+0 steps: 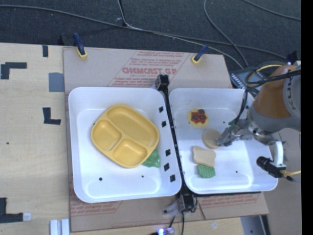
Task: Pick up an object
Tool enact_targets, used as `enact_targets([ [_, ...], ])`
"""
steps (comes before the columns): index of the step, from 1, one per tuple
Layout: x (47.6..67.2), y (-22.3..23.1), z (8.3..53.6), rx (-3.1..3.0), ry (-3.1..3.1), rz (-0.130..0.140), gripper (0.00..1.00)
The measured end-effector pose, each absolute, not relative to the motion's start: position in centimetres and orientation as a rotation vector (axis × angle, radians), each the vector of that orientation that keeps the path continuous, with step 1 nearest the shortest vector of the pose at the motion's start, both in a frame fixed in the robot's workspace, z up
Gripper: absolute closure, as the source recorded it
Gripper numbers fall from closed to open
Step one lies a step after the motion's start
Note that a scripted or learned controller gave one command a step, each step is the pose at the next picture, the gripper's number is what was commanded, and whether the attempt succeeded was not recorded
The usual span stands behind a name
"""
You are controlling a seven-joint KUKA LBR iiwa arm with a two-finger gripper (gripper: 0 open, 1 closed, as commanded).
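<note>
White right bin (222, 96), end effector (226, 138) beside tan disc (210, 138), grip state unclear, open floor toward far rim.

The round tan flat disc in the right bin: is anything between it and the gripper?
Nothing visible. The gripper is at the right edge of the round tan flat disc in the right white bin. The beige bread-like piece lies just below the disc, not between them.
</note>
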State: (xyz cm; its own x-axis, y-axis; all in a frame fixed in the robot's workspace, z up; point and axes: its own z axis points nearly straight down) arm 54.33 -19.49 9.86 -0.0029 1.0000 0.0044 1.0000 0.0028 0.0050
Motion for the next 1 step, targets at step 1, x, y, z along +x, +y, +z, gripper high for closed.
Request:
enact_targets([
  [1,54.48,-19.23,15.94,2.218,2.223,0.000,1.00],
])
